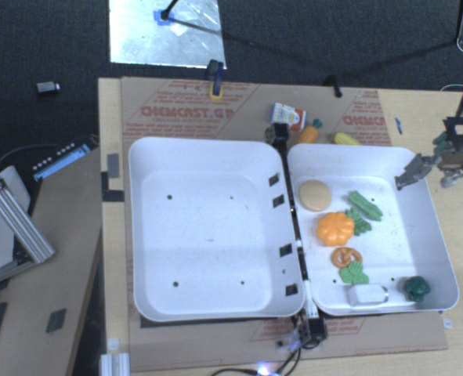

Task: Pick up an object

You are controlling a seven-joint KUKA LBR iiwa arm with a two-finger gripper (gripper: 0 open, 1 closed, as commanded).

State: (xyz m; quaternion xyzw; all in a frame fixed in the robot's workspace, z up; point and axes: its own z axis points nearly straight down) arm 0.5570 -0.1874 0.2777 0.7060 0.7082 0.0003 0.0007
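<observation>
Pincer (pixel 419 171) hangs at the right bin's (pixel 443 249) far right rim, at the view's right edge; whether its fingers are spread or pressed together cannot be told. Nothing shows between them. Red lettering on the cardboard sheet (pixel 184 104) under the bins reads "CHEMCAST GP". Inside the right bin lie a tan round piece (pixel 316 195), an orange pumpkin (pixel 335 228), a green pod (pixel 364 205), a dark green lump (pixel 417 288) and a white block (pixel 367 294). Left bin (pixel 207 225) sits beside it.
</observation>
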